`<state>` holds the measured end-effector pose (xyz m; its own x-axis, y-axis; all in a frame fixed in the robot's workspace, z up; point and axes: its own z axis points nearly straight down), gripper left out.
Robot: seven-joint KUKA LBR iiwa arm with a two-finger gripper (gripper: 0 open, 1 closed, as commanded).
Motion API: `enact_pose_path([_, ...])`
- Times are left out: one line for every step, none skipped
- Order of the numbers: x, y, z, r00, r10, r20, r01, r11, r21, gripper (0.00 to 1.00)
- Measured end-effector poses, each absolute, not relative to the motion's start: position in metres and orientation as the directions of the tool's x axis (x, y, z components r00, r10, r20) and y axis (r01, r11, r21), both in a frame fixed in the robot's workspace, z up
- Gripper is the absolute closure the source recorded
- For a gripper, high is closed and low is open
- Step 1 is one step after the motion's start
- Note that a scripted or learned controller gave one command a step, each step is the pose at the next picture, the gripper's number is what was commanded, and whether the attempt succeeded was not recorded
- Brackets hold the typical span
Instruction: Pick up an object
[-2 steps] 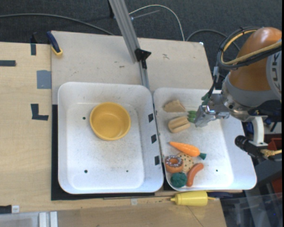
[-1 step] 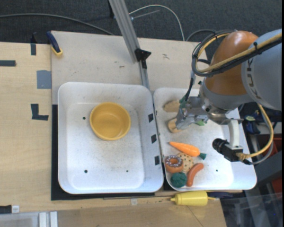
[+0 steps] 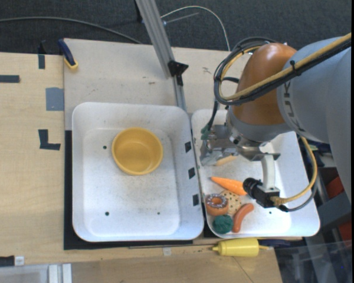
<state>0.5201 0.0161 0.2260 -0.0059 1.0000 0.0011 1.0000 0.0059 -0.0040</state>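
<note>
The arm [image 3: 295, 93] reached in from the right over the right-hand bin [image 3: 295, 217]; its gripper [image 3: 215, 152] hung low near that bin's left wall, about midway along it; whether it was clenched or released could not be told, and nothing was plainly seen within it. Just below the gripper lay a carrot [image 3: 229, 184], slanted, its thick end toward the right; nearer the front edge sat a doughnut [image 3: 216, 203] with pale icing, touching or nearly touching a green ball [image 3: 222, 223] in front of it; a small sausage [image 3: 243, 215] lay tilted just beside both, on their right. The left-hand bin [image 3: 88, 175] held a yellow bowl [image 3: 137, 151], upright, set a little above its middle and well apart from the walls. On the counter [image 3: 23, 158], just outside the front rim of the right-hand bin, a yellow bottle [image 3: 239, 247] lay on its side.
</note>
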Motion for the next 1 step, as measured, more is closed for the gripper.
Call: enact_pose_path([0.5261, 0.0797, 0.2218, -0.009, 1.000, 0.002, 1.000, 0.009, -0.003, 1.00])
